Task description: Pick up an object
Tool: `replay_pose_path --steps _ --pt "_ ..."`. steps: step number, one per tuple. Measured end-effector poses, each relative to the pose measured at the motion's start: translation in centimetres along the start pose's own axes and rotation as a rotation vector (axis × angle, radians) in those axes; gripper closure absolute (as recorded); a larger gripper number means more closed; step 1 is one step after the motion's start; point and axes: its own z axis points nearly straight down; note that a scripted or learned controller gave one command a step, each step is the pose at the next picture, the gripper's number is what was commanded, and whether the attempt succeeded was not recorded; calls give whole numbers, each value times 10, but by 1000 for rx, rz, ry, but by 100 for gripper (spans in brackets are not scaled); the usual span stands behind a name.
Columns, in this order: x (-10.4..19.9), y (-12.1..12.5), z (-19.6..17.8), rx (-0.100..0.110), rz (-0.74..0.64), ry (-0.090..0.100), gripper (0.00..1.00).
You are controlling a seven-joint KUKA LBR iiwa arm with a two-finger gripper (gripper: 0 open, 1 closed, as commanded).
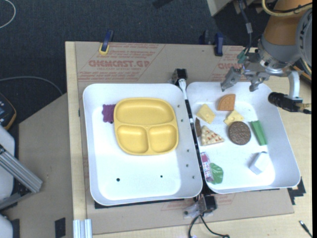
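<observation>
Two shallow white bins sit side by side on the tabletop [148,53], and the right bin [282,148] serves as the landmark here. The hand [242,82] hangs over that bin's far edge with its two fingers [228,82] spread apart and nothing between them. Just inside the bin, below the hand, lies an orange cracker-like piece [227,102]. Toward the bin's left wall sit a pale yellow wedge [206,113] and a pizza slice [210,137]. Near the bin's middle are a second yellow chunk [234,117] and a brown round cookie [239,132], with a green stick [258,132] just beside the cookie on its right. Toward the bin's near edge lie a white block [257,162] and, by the left wall, a green piece [216,173]. Left of the right bin, the left bin [99,182] holds a yellow divided plate [146,125] with a purple item [107,112] touching its left rim.
</observation>
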Motion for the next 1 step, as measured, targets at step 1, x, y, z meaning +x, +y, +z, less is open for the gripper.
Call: replay_pose_path --steps 1 --pt "0 2 -10 -15 -2 -2 0"
